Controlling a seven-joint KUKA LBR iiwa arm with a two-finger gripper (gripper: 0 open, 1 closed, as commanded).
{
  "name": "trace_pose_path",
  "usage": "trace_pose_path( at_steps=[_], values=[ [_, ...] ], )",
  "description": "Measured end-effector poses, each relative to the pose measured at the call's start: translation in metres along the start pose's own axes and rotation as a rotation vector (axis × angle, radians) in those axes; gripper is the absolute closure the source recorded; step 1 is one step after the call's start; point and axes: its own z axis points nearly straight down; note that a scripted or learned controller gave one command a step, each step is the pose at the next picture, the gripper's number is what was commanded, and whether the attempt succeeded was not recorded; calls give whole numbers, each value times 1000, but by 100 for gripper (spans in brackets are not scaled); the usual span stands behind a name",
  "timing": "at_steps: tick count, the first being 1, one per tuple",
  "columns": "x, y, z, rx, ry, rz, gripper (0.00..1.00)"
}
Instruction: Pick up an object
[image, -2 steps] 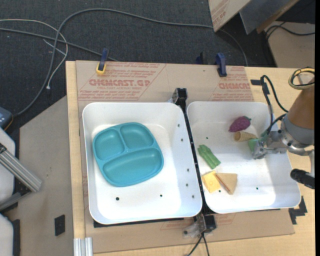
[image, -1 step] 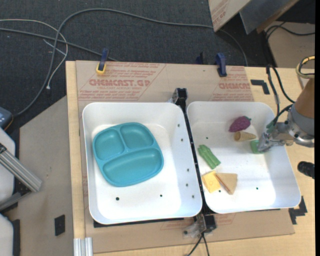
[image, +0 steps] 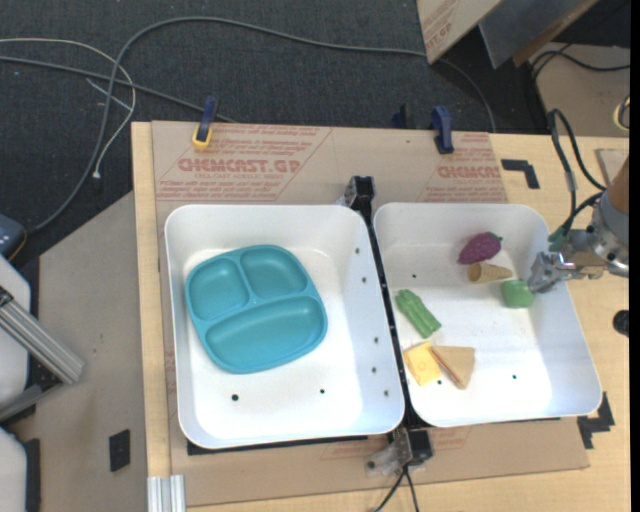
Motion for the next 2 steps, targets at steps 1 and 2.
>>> trace_pose_path(
  at_steps=[1, 2],
  values=[
    [0, 1, -43, 1, 0, -1, 100],
    [43, 5, -37, 4, 2, -1, 100]
  ],
)
